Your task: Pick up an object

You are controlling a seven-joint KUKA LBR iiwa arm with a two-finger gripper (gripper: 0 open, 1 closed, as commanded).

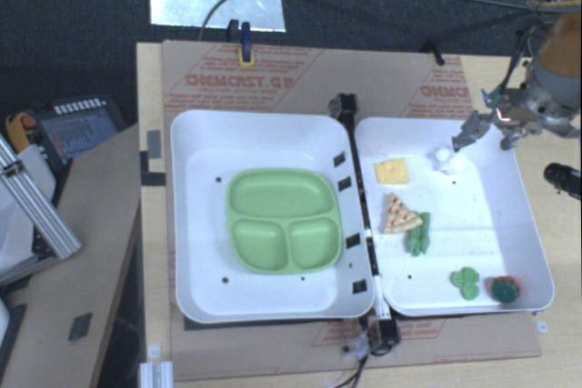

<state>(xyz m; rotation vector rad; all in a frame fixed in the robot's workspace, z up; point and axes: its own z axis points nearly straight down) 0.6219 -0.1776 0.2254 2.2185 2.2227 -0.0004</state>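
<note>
My gripper (489,134) hangs over the top-right part of the right bin (532,236), fingers spread apart w/ nothing between them. Nearest thing is a small white lump (446,159), can't tell what it is, lying just beside the left finger (467,135) and a bit toward the bin's middle. That's my likely target, I'd judge.

Other options in the same bin: a yellow cheese square (392,171) near the divider, a pizza slice (399,215) below it w/ a green bean pod (417,234) touching its right side, then a green broccoli-like piece (466,282) and a red-green toy, maybe a strawberry (505,289), down by the near rim. The left bin (195,223) carries a green divided plate (279,221), too big for me.

To do it well: shift left so the lump sits centred between the fingers, not under one. Keep them wide on the way down, go nearly to the bin floor since it's low, then close. It's white on white, so edges are hard to read; risk is nudging it away or pinching air. Lift slow & check it's really held.
</note>
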